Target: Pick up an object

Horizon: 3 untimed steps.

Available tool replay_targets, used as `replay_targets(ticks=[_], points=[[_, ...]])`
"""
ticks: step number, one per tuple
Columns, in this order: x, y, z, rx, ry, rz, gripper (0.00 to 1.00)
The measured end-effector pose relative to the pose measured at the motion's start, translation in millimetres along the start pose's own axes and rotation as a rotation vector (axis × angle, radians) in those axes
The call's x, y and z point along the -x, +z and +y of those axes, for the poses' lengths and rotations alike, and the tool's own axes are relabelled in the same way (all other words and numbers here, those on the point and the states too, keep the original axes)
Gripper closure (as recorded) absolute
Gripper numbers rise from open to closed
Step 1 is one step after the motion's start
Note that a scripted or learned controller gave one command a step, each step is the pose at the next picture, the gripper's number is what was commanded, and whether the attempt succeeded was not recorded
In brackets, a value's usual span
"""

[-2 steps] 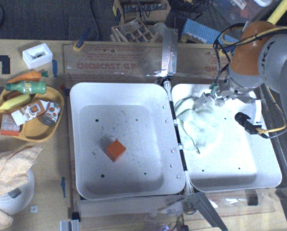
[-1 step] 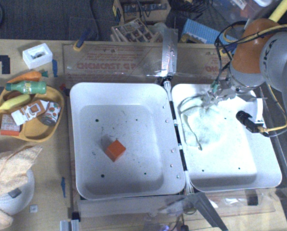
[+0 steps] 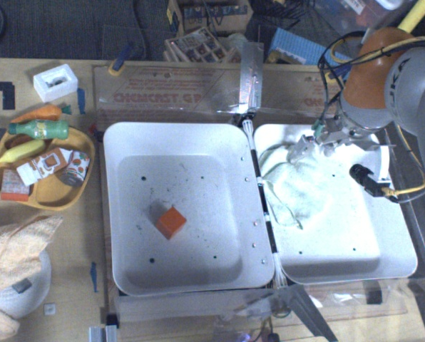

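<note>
Orange block (image 3: pixel 171 221) sits mid left bin (image 3: pixel 127 148), walls well apart.

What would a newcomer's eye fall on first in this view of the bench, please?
Probably the orange block, alone near the middle of the left bin. Next comes the grey arm with its orange band, reaching in from the right over the right bin's far end, where crumpled clear plastic lies. A yellow bowl of toy food sits at the left.
</note>
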State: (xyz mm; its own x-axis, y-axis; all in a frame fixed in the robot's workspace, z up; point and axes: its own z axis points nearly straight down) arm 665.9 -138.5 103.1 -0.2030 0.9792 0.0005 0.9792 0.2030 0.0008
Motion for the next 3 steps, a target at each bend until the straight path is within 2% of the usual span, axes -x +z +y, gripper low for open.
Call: replay_targets(ticks=[1, 2, 3], points=[[-78, -78, -31, -0.008, -0.088, 0.002, 0.0], [-11, -44, 2, -0.004, 0.121, -0.002, 0.0], [22, 13, -5, 0.007, 0.061, -0.001, 0.0]])
